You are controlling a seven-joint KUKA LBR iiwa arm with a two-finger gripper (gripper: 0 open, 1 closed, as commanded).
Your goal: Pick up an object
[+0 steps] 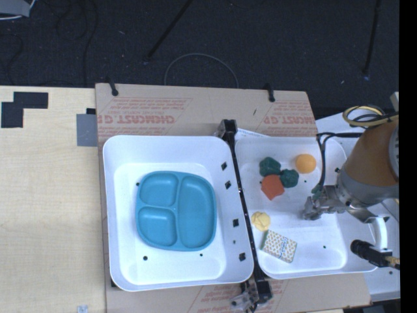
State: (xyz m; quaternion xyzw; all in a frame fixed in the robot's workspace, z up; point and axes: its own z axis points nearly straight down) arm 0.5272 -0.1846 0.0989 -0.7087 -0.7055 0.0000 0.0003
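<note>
**Reaching into the right bin, gripper low over bare floor**

Reaching in from the right, the grey arm (371, 165) with its orange band had its gripper (317, 207) low inside the right bin (329, 256), near the middle of the bin's right half. The gripper looked small and dark from above, and it was not possible to tell how far it was open. Nothing could be seen in it; the white floor around it was bare.

The objects lay to the left of the gripper, all apart from it. An orange ball (305, 163) sat near the back of the bin. Just beside it to the left were two dark green pieces (270, 167), one behind the other, and the front one touched a red block (272, 187). Nearer the front, a small yellow object (260, 221) lay close to the divider between the bins. A flat packet with a checked pattern (279, 246) lay tilted in front of it, near the front wall.

The left bin (124, 155) held a blue plate with three compartments (176, 209). Both bins stood on a sheet of cardboard (195, 109) on the desk (45, 207).
</note>
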